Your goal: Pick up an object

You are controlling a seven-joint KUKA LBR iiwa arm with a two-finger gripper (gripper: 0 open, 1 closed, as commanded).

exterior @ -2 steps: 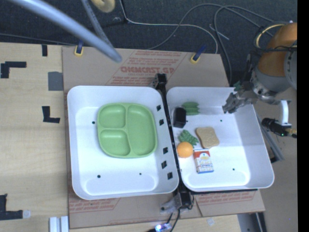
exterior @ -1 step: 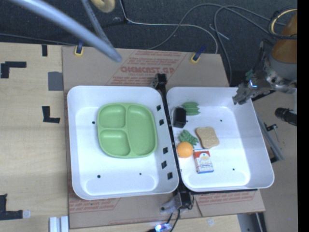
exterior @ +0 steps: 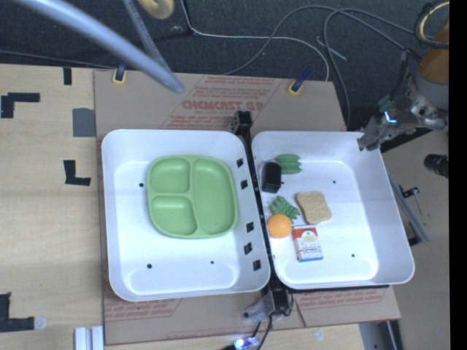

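The right bin (exterior: 365, 217) holds several small items near its left side: a green leafy piece (exterior: 289, 163), a black object (exterior: 271, 175), a slice of bread (exterior: 314, 206), a second green piece (exterior: 285, 208), an orange (exterior: 279, 227) and a small red and white box (exterior: 308, 243). My gripper (exterior: 371, 134) hangs at the bin's far right corner, over the rim and well away from all of them. Nothing shows in it. The arm (exterior: 430, 71) rises behind it at the right edge.
A green divided plate (exterior: 193, 195) lies in the left bin (exterior: 128, 217). Both bins rest on brown cardboard (exterior: 219, 97). A grey pole (exterior: 95, 28) slants across the top left, and cables (exterior: 321, 20) trail over the dark floor behind.
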